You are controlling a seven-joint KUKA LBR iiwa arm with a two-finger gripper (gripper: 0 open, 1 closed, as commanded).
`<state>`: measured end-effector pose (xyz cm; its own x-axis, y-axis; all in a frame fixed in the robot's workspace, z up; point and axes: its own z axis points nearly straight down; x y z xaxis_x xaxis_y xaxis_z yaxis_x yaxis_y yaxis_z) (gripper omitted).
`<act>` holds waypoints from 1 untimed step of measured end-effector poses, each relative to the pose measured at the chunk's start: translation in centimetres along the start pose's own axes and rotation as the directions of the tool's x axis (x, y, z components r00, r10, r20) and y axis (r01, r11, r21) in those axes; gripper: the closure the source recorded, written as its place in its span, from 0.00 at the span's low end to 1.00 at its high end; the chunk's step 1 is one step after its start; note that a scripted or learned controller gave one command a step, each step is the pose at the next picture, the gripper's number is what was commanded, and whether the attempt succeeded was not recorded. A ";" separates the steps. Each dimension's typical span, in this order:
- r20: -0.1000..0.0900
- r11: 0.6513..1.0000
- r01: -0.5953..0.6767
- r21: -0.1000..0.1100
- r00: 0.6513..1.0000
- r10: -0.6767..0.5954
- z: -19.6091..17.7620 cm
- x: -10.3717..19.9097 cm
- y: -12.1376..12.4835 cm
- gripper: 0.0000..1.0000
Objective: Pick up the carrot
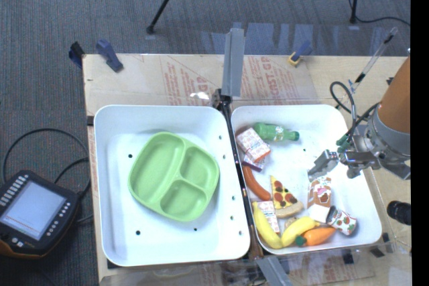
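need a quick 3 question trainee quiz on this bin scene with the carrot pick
1. True or false: the carrot lies in the left bin.
2. Which object touches the carrot's left end? A) green bottle B) banana C) pizza slice
3. Fill in: the green divided plate has ___ compartments.

Key
1. False. The carrot lies in the right bin, near its front edge, while the end effector is above the bin's middle, well back from it.
2. B
3. three
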<state>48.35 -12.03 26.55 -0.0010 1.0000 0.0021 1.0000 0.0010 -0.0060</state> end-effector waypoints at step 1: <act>0.000 0.976 0.217 0.000 0.976 -0.217 1.7 4.4 1.3 0.00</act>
<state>49.69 -7.59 24.82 -0.2183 0.9759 0.0032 0.9759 0.2183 -0.0056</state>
